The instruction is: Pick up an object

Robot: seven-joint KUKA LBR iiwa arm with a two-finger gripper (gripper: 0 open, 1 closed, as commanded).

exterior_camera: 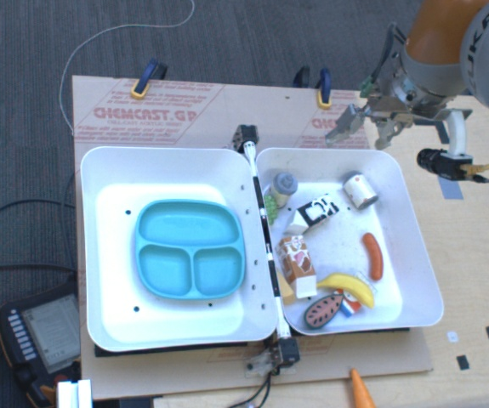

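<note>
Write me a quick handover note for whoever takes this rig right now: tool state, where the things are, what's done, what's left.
Tool: open, holding nothing, above the far rim of the right bin.
Right bin holds the banana, sausage, small can, grey-capped bottle, black-and-white toy and a brown carton.
Left bin holds the blue divided tray.
Done: nothing picked yet.
Left: lower into the right bin, close on one object, lift it.
</note>
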